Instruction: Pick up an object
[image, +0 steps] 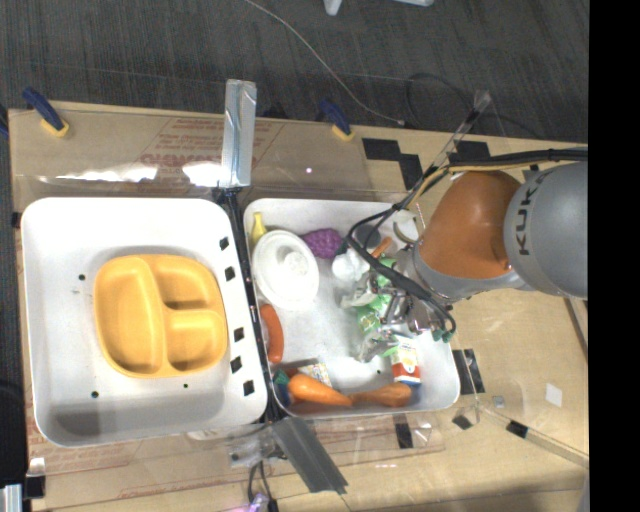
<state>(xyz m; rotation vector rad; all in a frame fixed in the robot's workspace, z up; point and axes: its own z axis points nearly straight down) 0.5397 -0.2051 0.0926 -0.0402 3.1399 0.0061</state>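
I see a yellow divided tray (160, 312) in the left bin (40, 300). In the right bin (300, 212), a carrot (318, 393) lies at six o'clock, long axis left to right, tip pointing right. A white bowl (286, 264) sits at ten o'clock. The gripper (392, 318) hangs mid-bin over green packets (372, 310); whether it is closed I cannot tell. "KU" reads on the arm (545, 230).

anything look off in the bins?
Nothing spilled or broken. The right bin is crowded: white bowl, purple item, green packets and carrots jammed along the near wall. The end effector is down among the green packets. The yellow tray sits flat in the left bin.
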